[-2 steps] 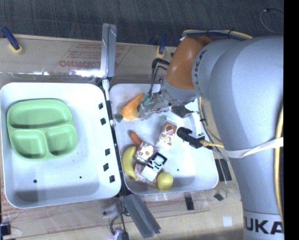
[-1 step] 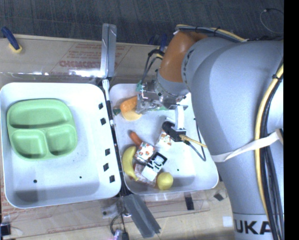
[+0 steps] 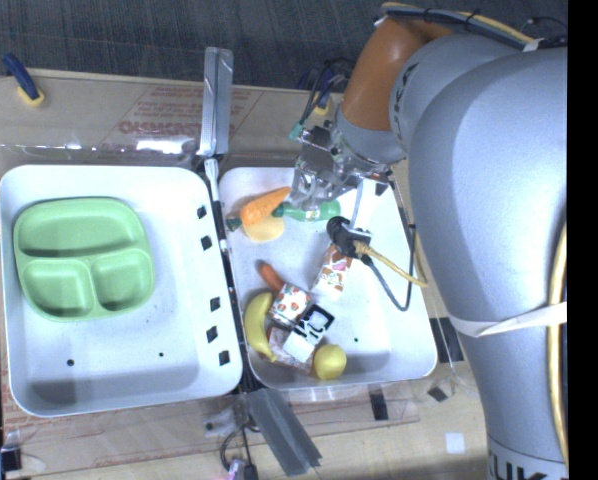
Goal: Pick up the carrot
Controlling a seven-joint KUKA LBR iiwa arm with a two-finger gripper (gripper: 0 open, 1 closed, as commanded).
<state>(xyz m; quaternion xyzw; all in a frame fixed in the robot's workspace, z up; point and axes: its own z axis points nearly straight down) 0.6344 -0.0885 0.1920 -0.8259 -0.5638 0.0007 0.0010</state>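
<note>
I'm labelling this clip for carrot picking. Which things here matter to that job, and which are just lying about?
Part of the job:
carrot, at the top of the right bin
gripper, just right of it

Lying about:
green tray in the left bin
banana
yellow fruit
small cartons

— That arm [image 3: 489, 218] is a bulky thing, isn't it? Smooth rounded grey casing, almost silvery under the lights.

— And the orange band [image 3: 374, 68] above the wrist, glossy like a collar.

— A pale strap wraps the grey body lower down. Yellowish cable [image 3: 459, 16] runs over the top, too.

— The gripper [image 3: 314, 186] looks like bare metal, with thin wires trailing beside it.
</note>
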